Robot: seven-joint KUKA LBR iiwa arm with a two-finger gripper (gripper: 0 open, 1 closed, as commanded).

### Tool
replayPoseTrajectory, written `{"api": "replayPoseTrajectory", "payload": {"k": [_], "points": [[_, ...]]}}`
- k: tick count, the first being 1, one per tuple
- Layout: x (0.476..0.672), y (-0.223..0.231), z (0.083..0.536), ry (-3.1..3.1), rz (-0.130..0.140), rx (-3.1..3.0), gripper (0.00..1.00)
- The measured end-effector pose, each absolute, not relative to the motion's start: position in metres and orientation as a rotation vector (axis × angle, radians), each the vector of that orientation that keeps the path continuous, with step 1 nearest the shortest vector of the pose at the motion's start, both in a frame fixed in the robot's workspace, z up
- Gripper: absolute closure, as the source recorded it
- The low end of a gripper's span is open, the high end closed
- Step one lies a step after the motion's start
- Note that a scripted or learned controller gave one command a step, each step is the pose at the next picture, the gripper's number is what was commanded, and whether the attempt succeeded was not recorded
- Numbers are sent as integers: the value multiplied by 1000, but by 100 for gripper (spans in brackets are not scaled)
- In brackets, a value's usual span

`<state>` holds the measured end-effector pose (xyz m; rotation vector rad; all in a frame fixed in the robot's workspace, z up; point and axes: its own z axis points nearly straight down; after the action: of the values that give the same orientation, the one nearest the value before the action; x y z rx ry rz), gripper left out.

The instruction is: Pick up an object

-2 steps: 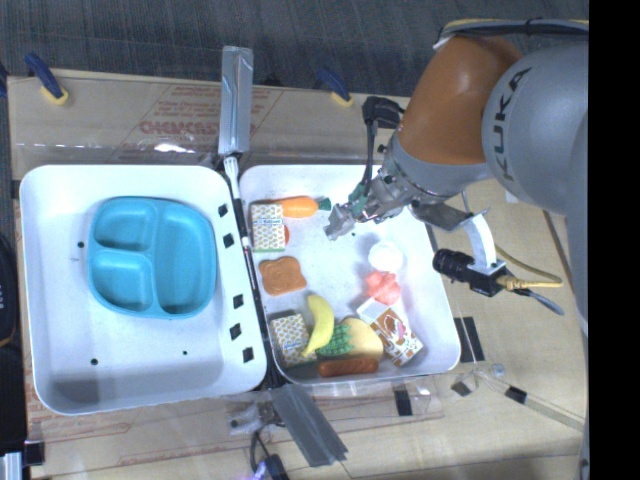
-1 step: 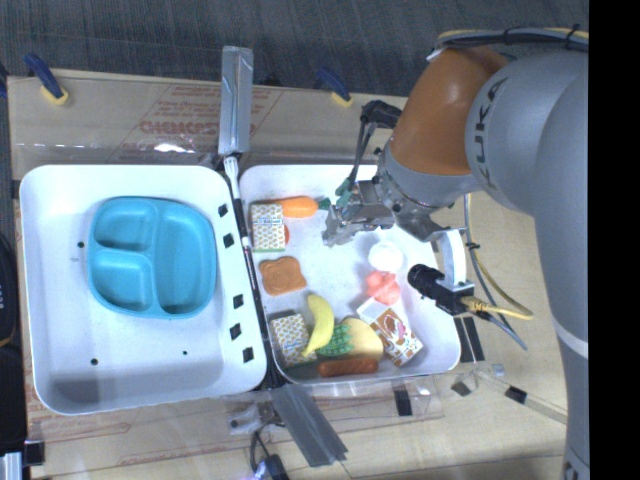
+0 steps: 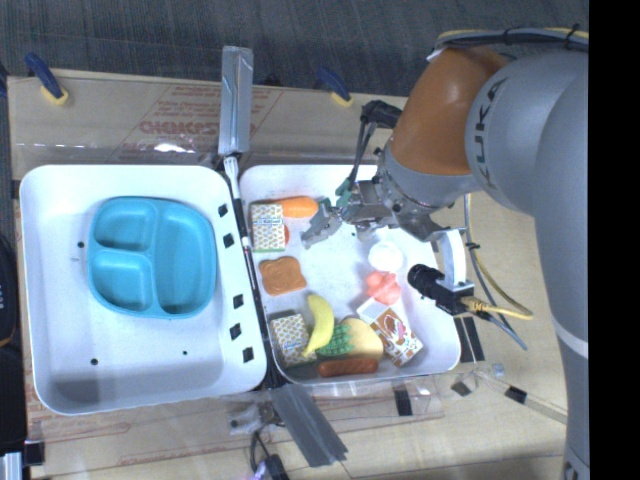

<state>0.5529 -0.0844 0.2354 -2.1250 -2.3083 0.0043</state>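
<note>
Gripper (image 3: 327, 224) state could not be told from this slanted view; it hung over the upper middle of the right bin (image 3: 440, 353), with nothing visibly in it.

Going left to right: the left bin (image 3: 60, 298) held a blue divided tray (image 3: 153, 256). In the right bin, the candidates to pick up lay mostly from the gripper's six o'clock round to nine. A checkered packet (image 3: 267, 226) sat at nine o'clock with an orange carrot-like piece (image 3: 298, 207) just beside it, both close to the gripper. A brown toast slice (image 3: 282, 275) lay at about seven o'clock, and a banana (image 3: 321, 323) at six, touching a yellow item (image 3: 361, 337) and a sausage (image 3: 348, 366). Toward four o'clock lay a white round piece (image 3: 385, 258), a pink piece (image 3: 383, 288) and a small printed carton (image 3: 392, 334).

Risk, as I judged it: the lower items were crowded, so a descent there could wedge on two things or nudge one aside. The packet sat against the bin wall, which could block a finger.

The arm (image 3: 520, 108) reached in from the right, its orange band (image 3: 445, 108) above the wrist, which was bent down and leftward.
</note>
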Motion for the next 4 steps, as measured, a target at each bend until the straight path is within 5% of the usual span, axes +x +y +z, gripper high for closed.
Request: {"api": "replayPoseTrajectory", "payload": {"k": [1,2,3,4], "points": [[510,-97,178,-2417,4,-2001,0],[505,-109,97,-2452,-9,-1979,0],[501,-109,101,-2445,1,-1970,100],[480,-166,94,-2303,-7,-2146,100]]}}
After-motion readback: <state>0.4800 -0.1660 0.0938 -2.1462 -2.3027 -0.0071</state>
